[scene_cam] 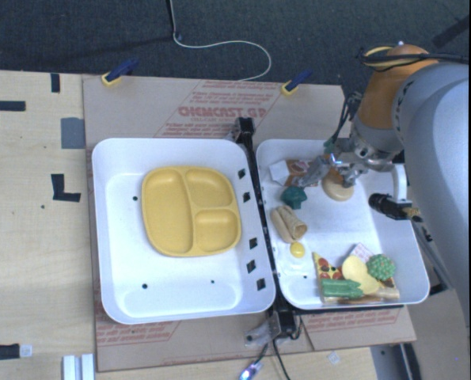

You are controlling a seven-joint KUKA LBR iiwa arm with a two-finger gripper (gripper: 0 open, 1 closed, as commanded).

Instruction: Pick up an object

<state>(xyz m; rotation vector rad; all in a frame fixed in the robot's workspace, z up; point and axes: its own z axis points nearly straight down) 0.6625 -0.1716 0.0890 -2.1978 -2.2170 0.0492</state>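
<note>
While the arm point(425, 125) reaches in from the right, grey body with the orange band above the wrist, its gripper point(336, 165) sits over the back part of the right bin point(393, 244); finger state: cannot tell, the wrist hardware blocks a clear look. Just beside the gripper there's a small tan rounded object point(339, 188), unclear whether they touch. Near the bin's back-left corner lies a crumpled wrapper-like item point(292, 169), with a dark green toy piece point(293, 198) just in front of it. A tan cone-shaped piece point(289, 223) lies along the left wall, a small yellow disc point(298, 250) just in front of that. Front of the bin holds a cluster: pizza-slice toy point(324, 267), yellow piece point(354, 269), green bumpy item point(381, 267), green bean-like piece point(342, 290), packed touching each other. Left bin point(116, 236) holds a yellow divided plate point(191, 210), lying flat, well apart from the gripper.
</note>
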